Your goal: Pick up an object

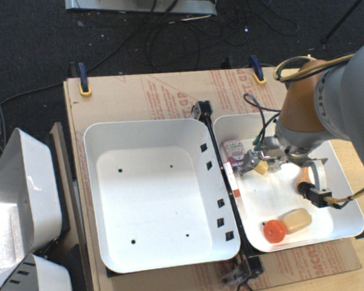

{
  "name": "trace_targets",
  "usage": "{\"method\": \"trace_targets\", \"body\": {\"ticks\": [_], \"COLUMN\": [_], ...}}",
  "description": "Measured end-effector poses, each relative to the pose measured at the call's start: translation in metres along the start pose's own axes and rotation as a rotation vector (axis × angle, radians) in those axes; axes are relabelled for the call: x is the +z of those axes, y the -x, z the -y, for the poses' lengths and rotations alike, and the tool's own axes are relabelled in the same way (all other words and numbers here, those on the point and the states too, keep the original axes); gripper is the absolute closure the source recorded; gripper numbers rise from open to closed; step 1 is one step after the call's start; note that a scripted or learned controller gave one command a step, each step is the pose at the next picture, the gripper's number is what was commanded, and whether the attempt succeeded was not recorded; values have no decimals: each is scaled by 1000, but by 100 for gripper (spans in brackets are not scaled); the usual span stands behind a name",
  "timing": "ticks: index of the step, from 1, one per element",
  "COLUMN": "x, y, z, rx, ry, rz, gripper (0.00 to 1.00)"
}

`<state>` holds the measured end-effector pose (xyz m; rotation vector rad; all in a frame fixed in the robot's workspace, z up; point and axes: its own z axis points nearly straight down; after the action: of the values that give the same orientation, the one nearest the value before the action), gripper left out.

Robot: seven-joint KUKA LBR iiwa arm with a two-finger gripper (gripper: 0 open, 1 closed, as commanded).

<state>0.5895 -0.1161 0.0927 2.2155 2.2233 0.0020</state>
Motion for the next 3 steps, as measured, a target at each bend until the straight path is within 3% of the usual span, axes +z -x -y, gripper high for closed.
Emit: {"method": "trace_targets", "body": {"ticks": [1, 2, 3], "x": [0, 0, 0], "y": [-6, 32, 9], "z": [-17, -41, -51], "rx": [-1, 6, -1], "ry": [-2, 0, -1], "rz": [-1, 1, -1], "gripper": [0, 0, 0]}}
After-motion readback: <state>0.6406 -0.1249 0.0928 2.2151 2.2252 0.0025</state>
